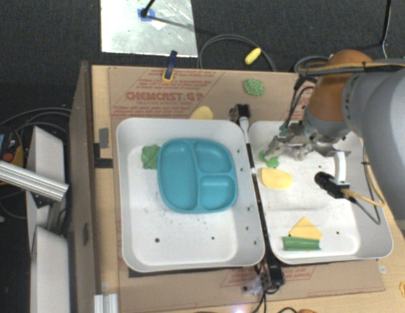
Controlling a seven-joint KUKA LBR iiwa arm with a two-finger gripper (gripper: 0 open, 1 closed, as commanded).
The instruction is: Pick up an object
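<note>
Nearest the lens, a yellow wedge (pixel 306 227) on a green block (pixel 301 243) sits in the right bin (pixel 372 240). Farther back, the gripper (pixel 278 147) hangs low over a small green piece (pixel 272 155), just above a yellow slice (pixel 276 178); whether it is open or holding anything cannot be told. So close to the bin wall, a descent could likely nudge the piece away.

Dark carpet floor (pixel 45 31) around a cardboard-topped bench (pixel 163 93), cables (pixel 222 44) trailing
</note>
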